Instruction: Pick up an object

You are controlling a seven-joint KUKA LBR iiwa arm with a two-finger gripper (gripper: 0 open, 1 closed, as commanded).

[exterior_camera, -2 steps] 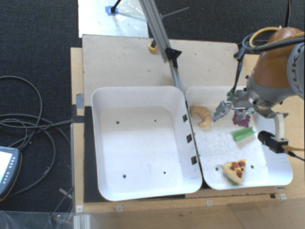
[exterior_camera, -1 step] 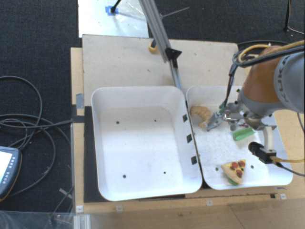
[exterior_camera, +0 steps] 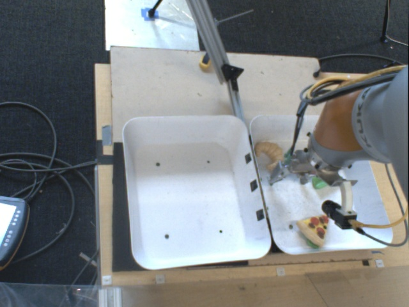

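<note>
Croissant in right bin, hand just beside it

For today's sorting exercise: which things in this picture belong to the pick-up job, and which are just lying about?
Belongs to the job:
- tool
- croissant
- pizza slice
- green object
- right bin

Just lying about:
- left bin
- cables
- handheld screen

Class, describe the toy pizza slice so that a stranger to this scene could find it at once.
Start at the right bin, where the grey arm reaches in. Look to that bin's near edge, below the arm's black cable: the pizza slice lies there. It is a tan wedge with red dots, unlike the plain tan croissant-like piece at the far side and the small green piece.
</note>
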